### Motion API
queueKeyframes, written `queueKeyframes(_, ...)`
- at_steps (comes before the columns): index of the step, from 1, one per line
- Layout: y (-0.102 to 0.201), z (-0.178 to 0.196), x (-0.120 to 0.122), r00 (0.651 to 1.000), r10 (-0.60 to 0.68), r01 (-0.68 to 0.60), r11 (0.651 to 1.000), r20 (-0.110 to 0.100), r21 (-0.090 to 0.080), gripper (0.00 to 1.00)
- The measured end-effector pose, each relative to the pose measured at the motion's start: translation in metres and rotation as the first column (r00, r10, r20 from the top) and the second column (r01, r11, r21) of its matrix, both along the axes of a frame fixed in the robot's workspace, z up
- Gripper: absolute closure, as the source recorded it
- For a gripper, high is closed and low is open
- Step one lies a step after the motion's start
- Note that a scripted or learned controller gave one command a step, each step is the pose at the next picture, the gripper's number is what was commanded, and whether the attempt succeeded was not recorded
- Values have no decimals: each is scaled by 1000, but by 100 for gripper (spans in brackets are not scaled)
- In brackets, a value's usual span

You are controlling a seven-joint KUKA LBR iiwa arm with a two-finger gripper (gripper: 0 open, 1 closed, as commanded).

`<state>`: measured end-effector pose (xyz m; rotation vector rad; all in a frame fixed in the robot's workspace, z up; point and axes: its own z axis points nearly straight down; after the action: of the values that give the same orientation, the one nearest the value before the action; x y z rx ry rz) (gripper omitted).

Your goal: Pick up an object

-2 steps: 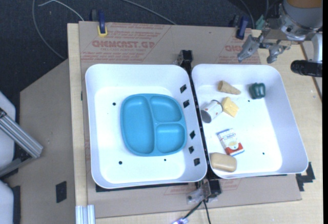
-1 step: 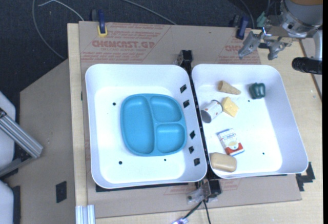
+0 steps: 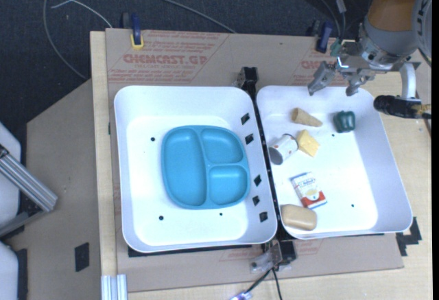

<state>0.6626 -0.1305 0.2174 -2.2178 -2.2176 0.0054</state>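
Note:
My gripper [image 3: 336, 86] hangs above the far edge of the right bin [image 3: 384, 182], its two fingers spread apart with nothing between them. Below it in that bin lie a pale wedge [image 3: 306, 117] and a dark green block [image 3: 343, 121]. Nearer the divider a small white and grey cup [image 3: 281, 149] lies on its side next to a yellow block [image 3: 309, 144]. A red and white packet [image 3: 309, 190] and a tan bread-like piece [image 3: 298, 217] rest toward the front of the bin.
The left bin [image 3: 137, 120] holds a blue divided plate [image 3: 205, 166]. Black clips run along the divider between the bins [image 3: 255, 154]. Clamps [image 3: 136, 30] grip the cardboard at the back, and cables trail over the dark floor behind.

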Motion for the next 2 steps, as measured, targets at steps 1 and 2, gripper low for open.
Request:
queueKeyframes(1, -5, -44, -2, 1000, -1, 1, 1000, 0, 0, 0)
queueKeyframes(2, -3, -88, -8, 1000, 0, 0, 1000, 0, 0, 0)
